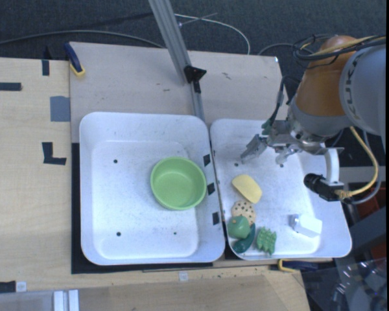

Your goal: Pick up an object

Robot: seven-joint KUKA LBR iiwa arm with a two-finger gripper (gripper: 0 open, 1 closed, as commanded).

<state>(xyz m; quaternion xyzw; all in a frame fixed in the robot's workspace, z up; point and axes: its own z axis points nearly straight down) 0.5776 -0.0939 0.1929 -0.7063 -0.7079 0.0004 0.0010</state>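
I have the claw (267, 149) hanging over the upper part of the right bin (324, 238), fingers splayed apart with nothing between them. My nearest target is the yellow piece (247, 188), lying flat on the bin floor just below and left of the claw, apart from it. It looks like a small rounded toy, likely light and fairly stiff, with a smooth skin that could slip out of a shallow pinch, so I would close across its narrow width near the middle instead of nipping an end. Below it sit a spotted tan piece (244, 210), a dark green toy (240, 229) and a lighter green spiky toy (266, 240), all crowded into the bottom left corner and touching or nearly so; a grab there risks catching two at once or hitting the wall. A small white block (304, 225) lies alone toward the right. The left bin (104, 135) carries a green bowl (177, 183), wide and awkward to span.
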